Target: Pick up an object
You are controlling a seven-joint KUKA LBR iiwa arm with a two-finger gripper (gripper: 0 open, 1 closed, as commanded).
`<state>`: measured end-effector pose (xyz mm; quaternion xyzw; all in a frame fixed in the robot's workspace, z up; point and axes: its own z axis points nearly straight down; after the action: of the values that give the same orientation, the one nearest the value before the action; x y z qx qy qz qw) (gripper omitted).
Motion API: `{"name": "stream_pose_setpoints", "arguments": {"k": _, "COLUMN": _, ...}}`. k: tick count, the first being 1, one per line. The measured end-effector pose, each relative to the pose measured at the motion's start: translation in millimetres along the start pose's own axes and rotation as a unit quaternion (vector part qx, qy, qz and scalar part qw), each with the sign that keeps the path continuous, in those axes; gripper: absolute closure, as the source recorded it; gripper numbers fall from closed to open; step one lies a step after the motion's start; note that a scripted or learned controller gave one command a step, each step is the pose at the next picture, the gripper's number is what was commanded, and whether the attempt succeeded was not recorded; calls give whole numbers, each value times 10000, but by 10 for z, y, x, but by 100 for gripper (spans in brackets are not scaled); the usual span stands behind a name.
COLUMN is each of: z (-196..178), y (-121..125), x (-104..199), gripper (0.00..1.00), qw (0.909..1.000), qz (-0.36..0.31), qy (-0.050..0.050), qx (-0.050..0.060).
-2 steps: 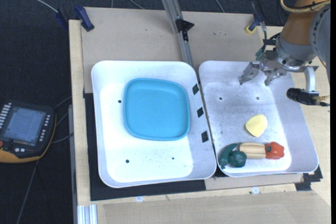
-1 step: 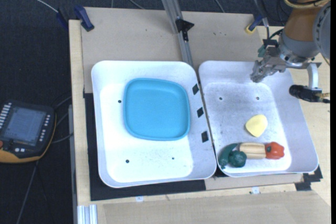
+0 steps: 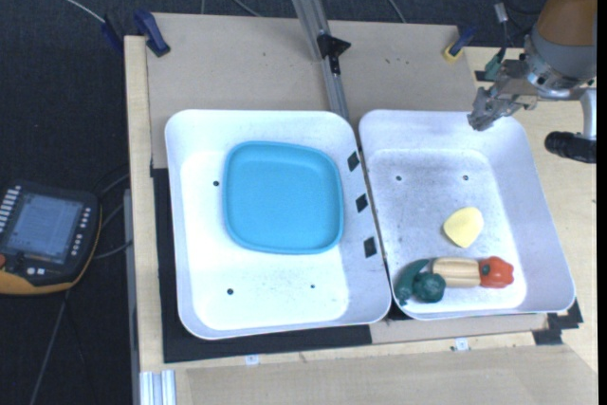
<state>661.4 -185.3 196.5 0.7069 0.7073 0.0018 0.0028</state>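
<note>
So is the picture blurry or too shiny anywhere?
Camera view: mostly sharp and evenly lit; the blue plate and yellow piece look crisp, the gripper is a bit soft, and the white bins look bright without hard glare.

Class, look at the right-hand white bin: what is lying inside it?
Inside the right bin lie a yellow piece, a dark green object, and a tan cylinder with a red end. What the green object covers of the cylinder cannot be seen.

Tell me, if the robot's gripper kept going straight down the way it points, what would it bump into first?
Probably the right bin, near its far rim. The gripper hangs over that corner, away from the toys, though height is hard to judge.
</note>
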Motion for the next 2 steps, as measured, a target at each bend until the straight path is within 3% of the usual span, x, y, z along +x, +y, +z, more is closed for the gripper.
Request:
{"name": "stream_pose_setpoints", "arguments": {"k": 1, "z": -483, "y": 12, "x": -1, "gripper": 100, "qw": 10000, "qz": 0, "qy": 2, "qx": 8}}
{"name": "stream_pose_setpoints", "arguments": {"k": 2, "z": -467, "y": -115, "x": 436, "gripper": 100, "qw": 10000, "qz": -14, "qy": 11, "qx": 28}}
